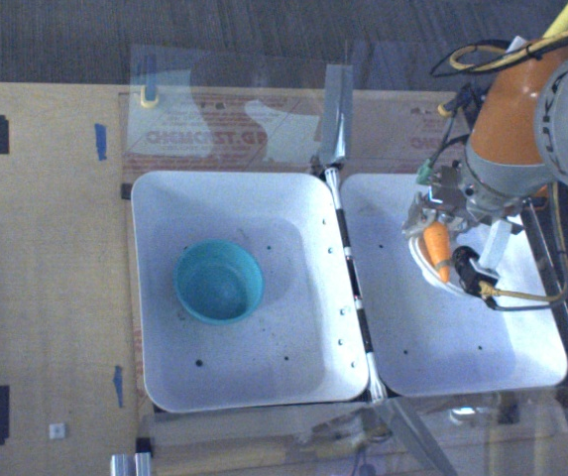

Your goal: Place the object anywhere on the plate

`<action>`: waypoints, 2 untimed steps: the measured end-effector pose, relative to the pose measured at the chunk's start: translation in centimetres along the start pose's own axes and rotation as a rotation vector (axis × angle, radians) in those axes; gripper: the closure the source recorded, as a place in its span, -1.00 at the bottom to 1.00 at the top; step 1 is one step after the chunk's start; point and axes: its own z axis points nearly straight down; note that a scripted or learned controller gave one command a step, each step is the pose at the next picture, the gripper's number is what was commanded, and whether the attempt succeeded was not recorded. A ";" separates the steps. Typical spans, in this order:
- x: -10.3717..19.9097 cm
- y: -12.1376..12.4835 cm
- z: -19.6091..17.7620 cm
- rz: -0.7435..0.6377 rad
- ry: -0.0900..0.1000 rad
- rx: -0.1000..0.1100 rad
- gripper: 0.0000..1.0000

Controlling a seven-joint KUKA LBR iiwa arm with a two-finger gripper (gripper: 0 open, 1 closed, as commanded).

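A teal round plate [218, 282] with a raised rim sits in the left bin [165, 206], left of its middle. An orange carrot-shaped object [438, 248] is in the upper part of the right bin [482, 365], with a white curved item [424, 262] along its left side. My gripper [436, 222] is directly over the orange object's upper end, and the wrist hides where they meet. I cannot tell whether the object is held or lying on the bin floor.
The grey arm with its orange band [517, 117] reaches in from the upper right. A black cable with a yellow end [482, 284] hangs beside the orange object. A metal divider [348, 266] separates the bins.
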 end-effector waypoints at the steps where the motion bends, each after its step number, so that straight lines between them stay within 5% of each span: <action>1: 9.6 -6.3 -1.4 -0.269 0.001 0.002 1.00; 2: 16.9 -5.0 -1.2 -0.370 0.001 -0.004 1.00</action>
